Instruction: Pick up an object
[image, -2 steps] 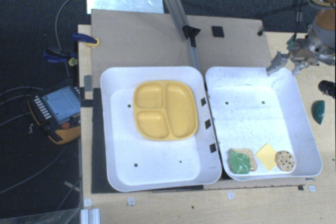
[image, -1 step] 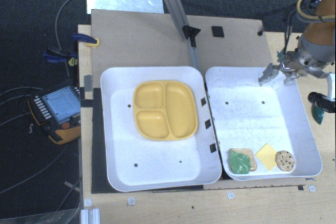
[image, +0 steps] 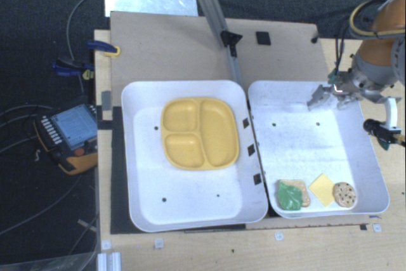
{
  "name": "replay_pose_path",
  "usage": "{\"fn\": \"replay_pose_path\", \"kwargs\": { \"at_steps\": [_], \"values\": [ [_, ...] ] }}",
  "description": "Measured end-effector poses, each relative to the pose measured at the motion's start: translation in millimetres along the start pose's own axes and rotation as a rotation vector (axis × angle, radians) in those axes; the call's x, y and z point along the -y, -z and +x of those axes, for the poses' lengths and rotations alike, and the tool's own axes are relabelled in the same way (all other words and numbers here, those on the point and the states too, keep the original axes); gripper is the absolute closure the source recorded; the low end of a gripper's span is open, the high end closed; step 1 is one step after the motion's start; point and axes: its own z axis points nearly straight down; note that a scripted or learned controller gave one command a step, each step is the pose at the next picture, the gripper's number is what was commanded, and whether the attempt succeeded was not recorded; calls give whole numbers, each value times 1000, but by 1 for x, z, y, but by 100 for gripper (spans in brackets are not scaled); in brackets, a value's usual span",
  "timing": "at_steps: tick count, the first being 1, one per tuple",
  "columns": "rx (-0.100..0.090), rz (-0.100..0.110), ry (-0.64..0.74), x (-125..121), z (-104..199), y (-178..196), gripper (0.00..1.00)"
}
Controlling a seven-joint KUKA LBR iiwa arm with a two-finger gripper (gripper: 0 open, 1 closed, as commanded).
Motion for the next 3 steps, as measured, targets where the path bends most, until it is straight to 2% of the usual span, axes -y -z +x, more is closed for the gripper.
{"fn": "replay_pose_path", "kwargs": {
  "at_steps": [1,3],
  "values": [
    [2,-6,2,-2,0,14,100],
    [1,-6,5,-4,2,98,100]
  ]
}}
